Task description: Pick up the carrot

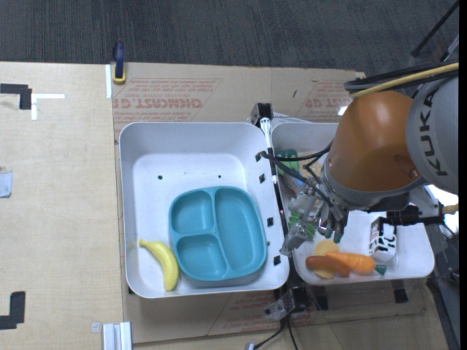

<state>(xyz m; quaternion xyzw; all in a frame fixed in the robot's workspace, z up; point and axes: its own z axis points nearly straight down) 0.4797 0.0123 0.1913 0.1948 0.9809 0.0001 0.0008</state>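
Overhead view of the two-bin workcell during the carrot pick. The carrot (352,262) lies on its side near the front wall of the right bin (416,265), its thick end towards the bin divider, touching a yellowish-orange item (326,257) that sits partly behind and under it. The claw (310,228) hangs low over the left part of the right bin, just above and to the left of the carrot; nothing is seen between its fingers, and whether they are spread or closed cannot be told from this angle. The arm (376,152), with its orange band, covers much of the bin's middle. Judged from this layout, the pick is not yet done: the carrot rests on the bin floor, and the claw is near but not around it, so positioning, closing and lifting all appear to remain.

A small black-and-white carton (382,239) stands just right of the carrot. The left bin (146,152) holds a teal divided plate (217,233) and a banana (165,261) at its front left corner. Both bins rest on flattened cardboard (168,97) laid over a pale wood counter (55,210); dark carpeted floor (219,17) lies beyond the far edge
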